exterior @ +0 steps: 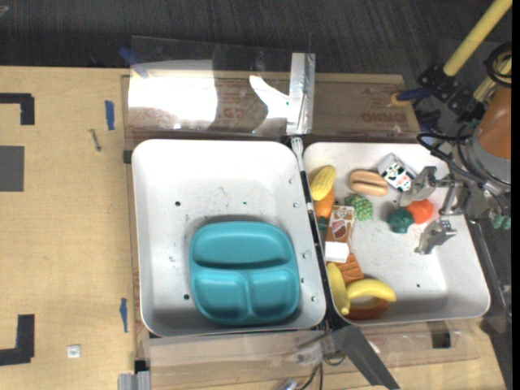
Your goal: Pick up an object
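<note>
The right bin (455,287) holds several toy foods. A yellow corn cob (322,182) and a hot dog (370,183) lie near its back left, with a black-and-white cube (396,174) beside them. A green broccoli piece (361,209), a teal toy (400,220) and an orange toy (422,210) sit mid-bin. A small printed box (341,224), a white block (336,252) and bananas (361,289) line the left side. My gripper (428,211) hangs over the bin's right part, open, its fingers (420,185) standing on either side of the orange toy, apart from it.
The left bin (162,177) holds a teal divided tray (242,270) at its front. A clear plastic sheet (211,96) and a metal post (301,92) stand behind the bins. Cables and a yellow bar (479,27) crowd the far right.
</note>
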`<state>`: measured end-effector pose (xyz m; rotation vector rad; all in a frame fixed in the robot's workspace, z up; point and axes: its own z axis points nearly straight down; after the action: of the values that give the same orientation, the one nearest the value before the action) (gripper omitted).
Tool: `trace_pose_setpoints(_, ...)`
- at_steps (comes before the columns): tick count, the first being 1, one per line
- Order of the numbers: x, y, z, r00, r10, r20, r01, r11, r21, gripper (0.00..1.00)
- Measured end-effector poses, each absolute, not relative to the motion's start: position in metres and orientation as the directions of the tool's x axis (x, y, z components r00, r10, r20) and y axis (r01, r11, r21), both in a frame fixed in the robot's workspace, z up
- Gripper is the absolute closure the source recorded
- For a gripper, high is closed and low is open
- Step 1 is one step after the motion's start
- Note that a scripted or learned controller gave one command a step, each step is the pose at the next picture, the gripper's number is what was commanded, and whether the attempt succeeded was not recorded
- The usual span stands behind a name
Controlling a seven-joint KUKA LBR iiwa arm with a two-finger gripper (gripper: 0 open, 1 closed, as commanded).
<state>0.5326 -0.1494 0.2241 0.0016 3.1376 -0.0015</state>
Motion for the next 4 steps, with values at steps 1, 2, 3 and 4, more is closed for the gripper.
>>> trace_pose_setpoints(1,0.575,-0.172,0.096,-0.993,-0.121,-0.008,-0.121,0.993,-0.002,0.00)
trace_pose_setpoints(2,0.588,-0.151,0.089,-0.999,-0.042,-0.013,-0.042,0.999,-0.003,0.00)
trace_pose_setpoints(3,0.613,-0.200,0.087,-0.983,0.185,-0.004,0.185,0.983,0.000,0.00)
trace_pose_setpoints(4,0.617,-0.198,0.101,-0.983,0.182,-0.018,0.182,0.983,-0.001,1.00)
